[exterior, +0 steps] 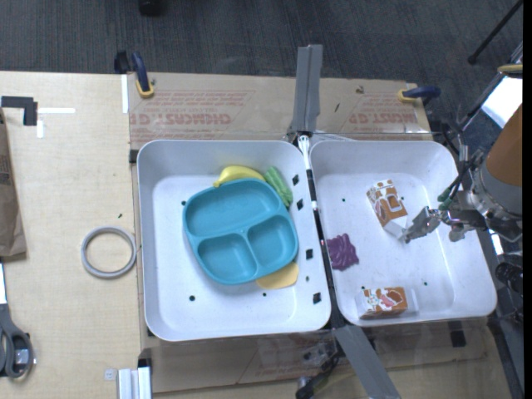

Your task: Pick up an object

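The robot's gripper [432, 224] hangs over the right-hand bin [432, 158] near its right wall, its fingers spread apart with nothing between them, just beside an orange-and-white packet [386, 204] lying on the bin floor. In the same bin a purple lump [342, 252] sits near the left wall and a second orange-and-white packet [384, 302] lies by the front edge. The left-hand bin [166, 248] holds a blue divided tray [240, 231] resting over yellow pieces [238, 174] and a green piece [280, 185], while a roll of tape [109, 251] lies on the wooden bench [66, 181].
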`<state>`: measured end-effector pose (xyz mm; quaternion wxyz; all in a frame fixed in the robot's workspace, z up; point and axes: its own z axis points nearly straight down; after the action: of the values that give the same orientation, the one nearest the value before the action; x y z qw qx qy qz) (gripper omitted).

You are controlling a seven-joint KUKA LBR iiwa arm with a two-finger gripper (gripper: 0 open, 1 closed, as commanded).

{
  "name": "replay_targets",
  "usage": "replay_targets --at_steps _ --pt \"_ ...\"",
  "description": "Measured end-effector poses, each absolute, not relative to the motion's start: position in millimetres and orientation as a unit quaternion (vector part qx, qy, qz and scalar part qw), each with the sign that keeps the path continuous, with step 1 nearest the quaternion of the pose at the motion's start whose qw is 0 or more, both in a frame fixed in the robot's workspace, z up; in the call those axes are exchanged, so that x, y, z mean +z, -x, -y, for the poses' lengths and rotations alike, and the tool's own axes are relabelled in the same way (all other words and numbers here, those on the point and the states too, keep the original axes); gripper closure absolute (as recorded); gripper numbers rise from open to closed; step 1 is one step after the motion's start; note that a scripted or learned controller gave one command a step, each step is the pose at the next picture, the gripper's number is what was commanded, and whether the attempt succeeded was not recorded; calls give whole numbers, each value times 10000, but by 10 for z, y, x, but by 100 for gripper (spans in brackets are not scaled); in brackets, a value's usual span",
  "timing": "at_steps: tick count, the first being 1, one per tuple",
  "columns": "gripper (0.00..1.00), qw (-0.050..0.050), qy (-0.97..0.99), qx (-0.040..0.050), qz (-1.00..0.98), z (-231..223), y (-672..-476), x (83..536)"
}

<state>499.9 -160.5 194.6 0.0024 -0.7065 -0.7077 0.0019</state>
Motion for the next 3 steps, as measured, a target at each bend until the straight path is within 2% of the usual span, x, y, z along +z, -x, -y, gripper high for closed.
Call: replay_targets --at_steps 1,2,3 --pt "0 9 7231 17 6907 1969 -5847 2215" --pt "0 27 8386 34 5448 1442 -5695 1752" --pt "0 20 8378 28 5460 1843 -5360 1917"
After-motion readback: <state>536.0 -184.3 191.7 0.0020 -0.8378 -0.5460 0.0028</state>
